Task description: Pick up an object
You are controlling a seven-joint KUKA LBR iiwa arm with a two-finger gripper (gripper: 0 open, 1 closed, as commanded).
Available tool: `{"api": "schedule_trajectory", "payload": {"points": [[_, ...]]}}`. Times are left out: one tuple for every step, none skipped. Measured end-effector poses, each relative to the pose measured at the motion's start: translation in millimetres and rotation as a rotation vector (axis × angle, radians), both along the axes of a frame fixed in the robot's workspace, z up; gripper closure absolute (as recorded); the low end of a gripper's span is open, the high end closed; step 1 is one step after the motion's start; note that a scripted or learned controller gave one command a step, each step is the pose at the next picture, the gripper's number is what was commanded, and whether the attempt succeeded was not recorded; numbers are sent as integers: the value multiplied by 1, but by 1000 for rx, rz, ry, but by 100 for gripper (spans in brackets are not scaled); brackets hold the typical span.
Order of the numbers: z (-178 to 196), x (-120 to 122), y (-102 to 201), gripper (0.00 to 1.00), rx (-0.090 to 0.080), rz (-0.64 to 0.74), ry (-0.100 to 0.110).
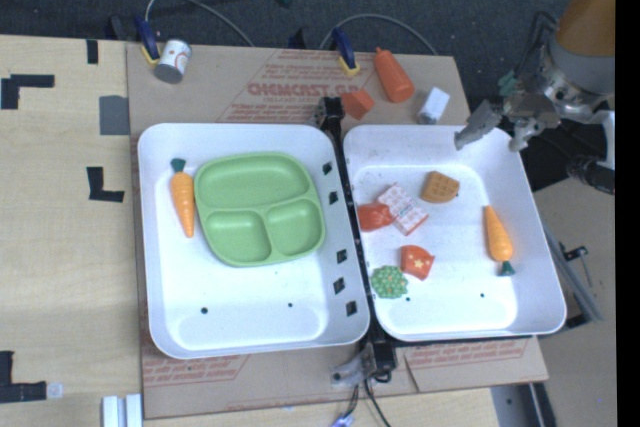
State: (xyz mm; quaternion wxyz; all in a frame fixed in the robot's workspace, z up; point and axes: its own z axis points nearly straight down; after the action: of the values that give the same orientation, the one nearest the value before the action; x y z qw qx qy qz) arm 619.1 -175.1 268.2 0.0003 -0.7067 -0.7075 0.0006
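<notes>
Nearest to us, in the right bin (540, 313), we see a green broccoli piece (390, 282) close to the front wall, and just behind it a red strawberry-like piece (417, 261). On the right side of this bin lies an orange carrot (497, 235), well apart from the others. Further back we find a red piece (374, 216) touching a pink-white checkered block (404, 208), and behind them a brown waffle-like piece (439, 186).

In the left bin (160, 315) we see a green divided plate (260, 208), and a second carrot (182, 197) lies just beside its left edge.

The end effector (497, 128) is over the far right corner of the right bin. Its two fingers are spread apart, and we see nothing between them.

Behind the bins, on the desk (60, 215), stand an orange bottle-shaped toy (393, 75), a small white cube (434, 104) and a small can (173, 59).
</notes>
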Motion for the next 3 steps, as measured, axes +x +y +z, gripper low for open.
{"api": "schedule_trajectory", "payload": {"points": [[-137,-24,8,0,2,0,5],[-183,-121,82,0,3,-1,1],[-182,-123,81,0,2,0,-5]]}}
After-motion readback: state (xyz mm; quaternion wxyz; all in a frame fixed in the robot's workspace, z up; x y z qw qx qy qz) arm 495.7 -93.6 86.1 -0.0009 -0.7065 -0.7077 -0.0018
